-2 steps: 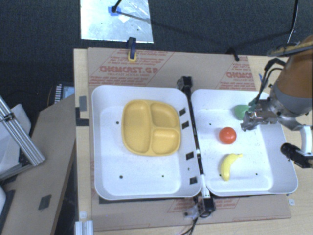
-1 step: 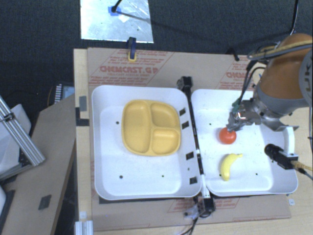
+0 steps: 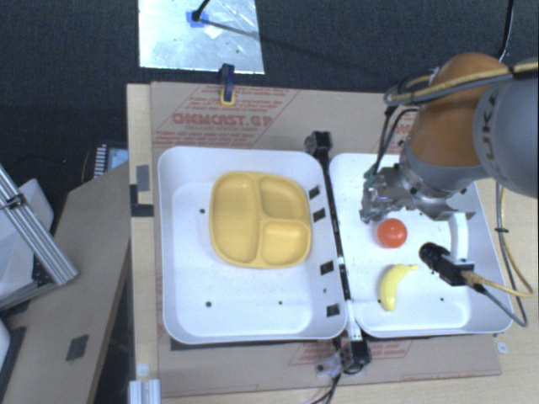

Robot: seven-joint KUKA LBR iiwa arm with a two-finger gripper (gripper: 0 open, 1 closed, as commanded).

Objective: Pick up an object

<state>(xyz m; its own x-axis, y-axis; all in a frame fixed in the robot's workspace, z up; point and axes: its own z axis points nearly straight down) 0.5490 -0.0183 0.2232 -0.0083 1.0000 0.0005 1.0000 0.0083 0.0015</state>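
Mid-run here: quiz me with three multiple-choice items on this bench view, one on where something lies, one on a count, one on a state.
1. Where does the yellow divided plate lie?
A. left bin
B. right bin
C. on the cardboard

2. How many compartments does the plate have?
A. two
B. three
C. five

3. How does the banana lie?
A. loose on the right bin's floor
B. on the plate
C. stacked on the orange-red ball

Answers: 1 A, it sits in the left bin. 2 B, ridges split it into three. 3 A, it lies on the right bin, below the ball.
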